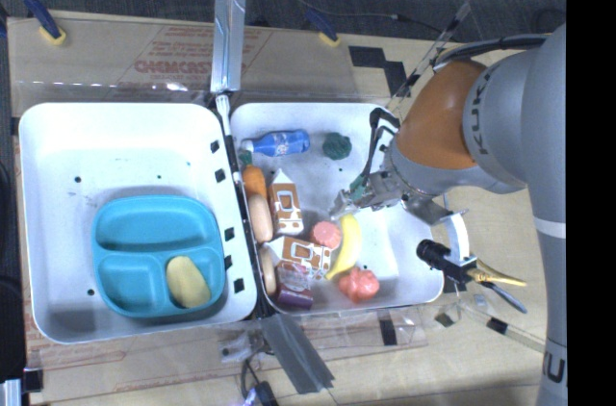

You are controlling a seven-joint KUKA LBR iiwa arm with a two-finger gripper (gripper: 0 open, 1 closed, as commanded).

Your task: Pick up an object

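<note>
The right bin [409,284] holds a jumble of toy food. A yellow banana [346,247] lies near its middle, with a pink round piece [325,233] on its left and a red fruit [359,284] below it. My gripper [352,198] hangs low over the bin, just above the banana's upper end; the grey wrist and orange band [438,130] rise to its right. I see nothing held in it. A blue bottle [279,143] and a dark green lump [336,145] lie along the bin's far side.
Against the right bin's left wall lie an orange carrot [252,180], a tan sausage [260,216], two small cartons [286,207] and a purple piece [295,299]. The left bin [58,154] holds a blue divided tray [144,245] with a yellow fruit [189,282] in one compartment.
</note>
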